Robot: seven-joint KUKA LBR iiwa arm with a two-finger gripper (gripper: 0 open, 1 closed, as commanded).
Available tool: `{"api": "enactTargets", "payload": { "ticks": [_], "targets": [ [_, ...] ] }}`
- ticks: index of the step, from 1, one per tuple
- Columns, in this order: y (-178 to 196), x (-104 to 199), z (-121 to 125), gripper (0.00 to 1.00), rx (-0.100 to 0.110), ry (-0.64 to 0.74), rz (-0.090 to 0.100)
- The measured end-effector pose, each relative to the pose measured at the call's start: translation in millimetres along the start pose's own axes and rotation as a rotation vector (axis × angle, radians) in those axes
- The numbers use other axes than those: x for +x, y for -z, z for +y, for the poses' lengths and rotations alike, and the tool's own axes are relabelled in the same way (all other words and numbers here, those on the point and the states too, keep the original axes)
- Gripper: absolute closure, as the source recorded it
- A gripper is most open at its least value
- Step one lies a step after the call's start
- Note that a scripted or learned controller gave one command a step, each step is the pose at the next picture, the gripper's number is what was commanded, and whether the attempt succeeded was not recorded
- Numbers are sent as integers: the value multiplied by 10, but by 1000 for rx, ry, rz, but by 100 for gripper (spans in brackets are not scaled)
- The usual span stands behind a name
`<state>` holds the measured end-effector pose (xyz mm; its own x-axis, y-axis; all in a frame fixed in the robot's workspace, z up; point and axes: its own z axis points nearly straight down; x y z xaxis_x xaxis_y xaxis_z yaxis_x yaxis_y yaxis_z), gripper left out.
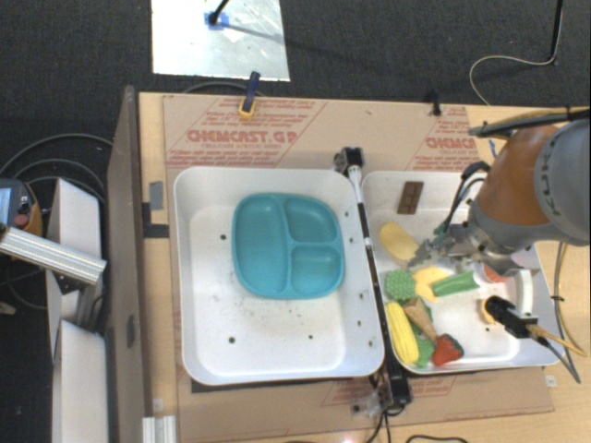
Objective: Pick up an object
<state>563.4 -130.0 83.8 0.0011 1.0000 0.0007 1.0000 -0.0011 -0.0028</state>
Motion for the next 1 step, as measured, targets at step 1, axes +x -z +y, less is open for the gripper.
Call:
{"api": "enactTargets", "payload": {
  "ticks": [1],
  "targets": [
    [2278,-555,434,0,-19,5,-8]
  ]
}}
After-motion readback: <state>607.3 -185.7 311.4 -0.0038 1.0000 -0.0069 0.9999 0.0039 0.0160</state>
